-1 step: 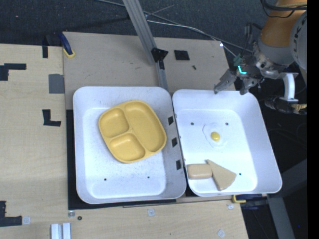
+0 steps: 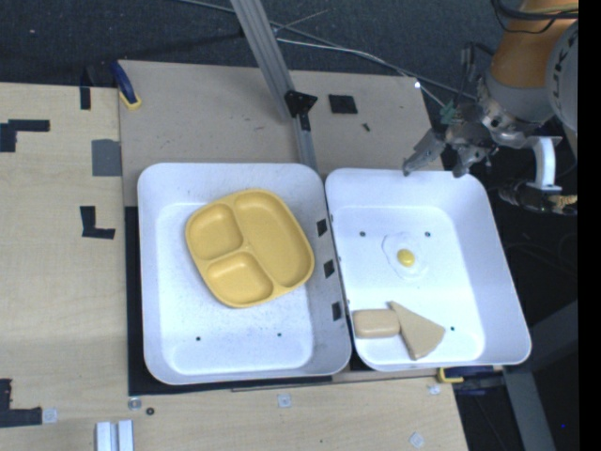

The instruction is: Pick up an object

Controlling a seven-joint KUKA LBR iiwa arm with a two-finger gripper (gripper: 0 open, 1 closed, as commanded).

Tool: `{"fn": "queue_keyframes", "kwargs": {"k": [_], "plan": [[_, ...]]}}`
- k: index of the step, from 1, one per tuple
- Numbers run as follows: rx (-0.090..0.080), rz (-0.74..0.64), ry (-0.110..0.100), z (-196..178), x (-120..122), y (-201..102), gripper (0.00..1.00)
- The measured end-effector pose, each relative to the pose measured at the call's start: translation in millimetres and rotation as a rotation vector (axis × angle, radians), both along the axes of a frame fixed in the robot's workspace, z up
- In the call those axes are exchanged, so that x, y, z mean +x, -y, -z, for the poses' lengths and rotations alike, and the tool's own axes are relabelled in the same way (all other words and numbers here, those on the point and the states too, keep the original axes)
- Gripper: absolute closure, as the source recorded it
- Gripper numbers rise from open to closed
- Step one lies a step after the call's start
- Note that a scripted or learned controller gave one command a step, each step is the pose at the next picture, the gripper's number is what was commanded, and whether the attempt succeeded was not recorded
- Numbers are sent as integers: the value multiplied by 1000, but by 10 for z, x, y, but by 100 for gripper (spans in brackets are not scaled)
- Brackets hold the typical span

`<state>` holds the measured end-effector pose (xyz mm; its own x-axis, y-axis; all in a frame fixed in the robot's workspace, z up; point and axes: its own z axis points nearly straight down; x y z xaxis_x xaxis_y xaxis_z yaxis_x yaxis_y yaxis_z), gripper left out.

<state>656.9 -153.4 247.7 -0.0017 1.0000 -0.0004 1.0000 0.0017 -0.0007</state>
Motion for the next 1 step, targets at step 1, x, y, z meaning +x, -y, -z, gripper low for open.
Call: {"fn": "queue_keyframes", "kwargs": {"k": [1], "plan": [[-1,1,-5,456,-37,50,0]]}}
